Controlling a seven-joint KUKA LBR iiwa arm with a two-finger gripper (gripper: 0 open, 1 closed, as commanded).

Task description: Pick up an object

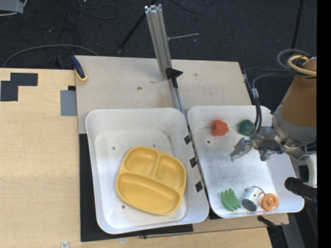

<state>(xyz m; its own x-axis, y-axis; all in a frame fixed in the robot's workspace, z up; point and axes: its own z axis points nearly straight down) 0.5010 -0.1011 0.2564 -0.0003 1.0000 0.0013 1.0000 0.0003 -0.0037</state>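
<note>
The right bin [227, 177] holds several small items. A red pepper-like toy [219, 128] lies near its back, with a dark green round piece [246, 126] to its right. A green ridged toy [230, 199], a small silver can [252, 198] and an orange ring [269, 202] lie along the front. My gripper [241, 151] hangs over the middle of this bin, in front of the red and dark green items, its grey fingers spread apart with nothing between them.
The left bin [103, 138] holds a yellow divided plate [151, 180]. A metal post [160, 40] rises behind the bins. The arm's orange and grey body [302, 107] fills the right side above the right bin's edge.
</note>
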